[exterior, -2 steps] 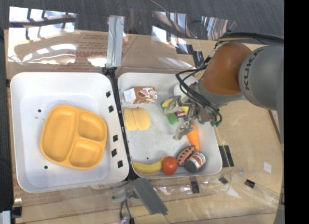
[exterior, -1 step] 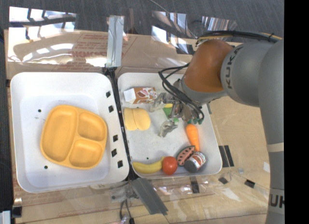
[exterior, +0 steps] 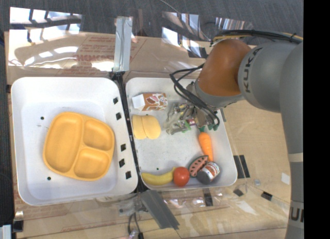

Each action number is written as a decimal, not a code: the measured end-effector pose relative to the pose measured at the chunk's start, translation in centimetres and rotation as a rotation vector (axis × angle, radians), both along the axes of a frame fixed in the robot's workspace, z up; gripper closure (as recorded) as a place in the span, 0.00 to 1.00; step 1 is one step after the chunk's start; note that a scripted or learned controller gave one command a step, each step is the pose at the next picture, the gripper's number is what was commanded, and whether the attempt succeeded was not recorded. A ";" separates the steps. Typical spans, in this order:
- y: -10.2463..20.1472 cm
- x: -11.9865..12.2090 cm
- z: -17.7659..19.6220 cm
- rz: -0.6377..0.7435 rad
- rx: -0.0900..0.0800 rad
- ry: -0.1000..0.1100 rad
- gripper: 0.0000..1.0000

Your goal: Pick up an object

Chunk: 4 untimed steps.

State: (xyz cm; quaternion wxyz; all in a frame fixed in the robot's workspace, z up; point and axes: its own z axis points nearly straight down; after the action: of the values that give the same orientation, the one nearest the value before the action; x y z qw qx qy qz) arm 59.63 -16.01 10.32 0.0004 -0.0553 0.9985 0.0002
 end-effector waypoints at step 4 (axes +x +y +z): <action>-4.7 -4.8 -1.1 0.320 0.000 0.000 0.00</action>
State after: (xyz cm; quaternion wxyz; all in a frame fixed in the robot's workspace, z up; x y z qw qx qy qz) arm 54.83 -20.73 9.23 0.0003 -0.2139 0.9769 0.0005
